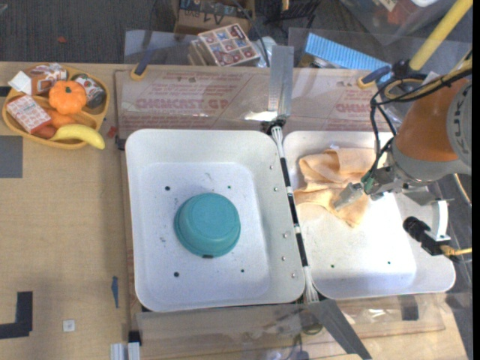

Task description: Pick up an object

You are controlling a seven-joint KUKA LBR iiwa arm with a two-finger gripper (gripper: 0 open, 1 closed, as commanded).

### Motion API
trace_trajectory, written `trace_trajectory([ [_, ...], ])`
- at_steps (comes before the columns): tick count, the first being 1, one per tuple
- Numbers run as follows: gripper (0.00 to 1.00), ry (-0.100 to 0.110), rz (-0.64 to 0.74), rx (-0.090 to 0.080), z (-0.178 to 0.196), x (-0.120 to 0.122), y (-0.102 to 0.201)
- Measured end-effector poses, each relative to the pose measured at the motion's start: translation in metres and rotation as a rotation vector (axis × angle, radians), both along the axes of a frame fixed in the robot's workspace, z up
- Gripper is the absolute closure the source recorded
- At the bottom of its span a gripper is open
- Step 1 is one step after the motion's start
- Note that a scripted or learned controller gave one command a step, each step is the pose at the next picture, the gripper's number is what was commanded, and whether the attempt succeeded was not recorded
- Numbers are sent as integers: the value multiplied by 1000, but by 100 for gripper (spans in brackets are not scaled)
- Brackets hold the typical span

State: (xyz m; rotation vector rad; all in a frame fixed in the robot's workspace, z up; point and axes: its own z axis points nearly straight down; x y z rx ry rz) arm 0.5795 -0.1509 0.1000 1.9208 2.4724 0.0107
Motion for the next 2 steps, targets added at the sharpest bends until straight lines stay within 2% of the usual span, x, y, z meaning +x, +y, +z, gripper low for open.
trace_trajectory([
  [1,0,11,-640,4,-10,-10,-16],
  [2,0,5,-342,3,-12,6,-33],
])
